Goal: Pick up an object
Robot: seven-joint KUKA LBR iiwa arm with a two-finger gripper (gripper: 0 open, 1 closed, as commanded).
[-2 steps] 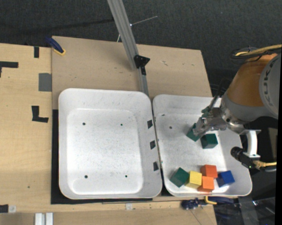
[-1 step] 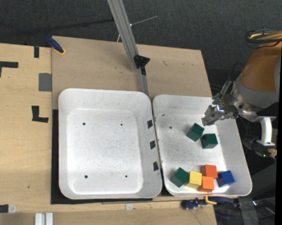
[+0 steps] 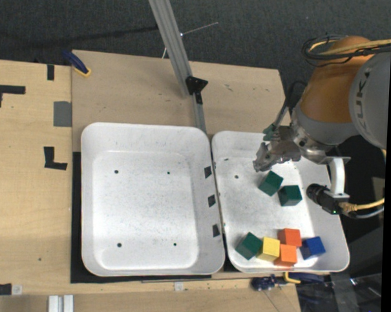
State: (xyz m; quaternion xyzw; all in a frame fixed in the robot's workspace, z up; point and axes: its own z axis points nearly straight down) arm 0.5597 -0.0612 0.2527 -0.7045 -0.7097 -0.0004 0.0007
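— Hovering, is it, or holding something?
— Nothing lifted yet. The gripper (image 3: 266,160) hangs over the three-o'clock bin (image 3: 240,209), a green block (image 3: 270,183) just at its six o'clock. Spread or pressed together, I can't tell. The grab remains.

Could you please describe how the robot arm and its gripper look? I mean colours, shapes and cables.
The arm is rounded and grey, with a wide orange band above the wrist and dark letters on the grey shell. Thin dark and yellow cables loop over the band. The gripper is small and made of dark grey metal.
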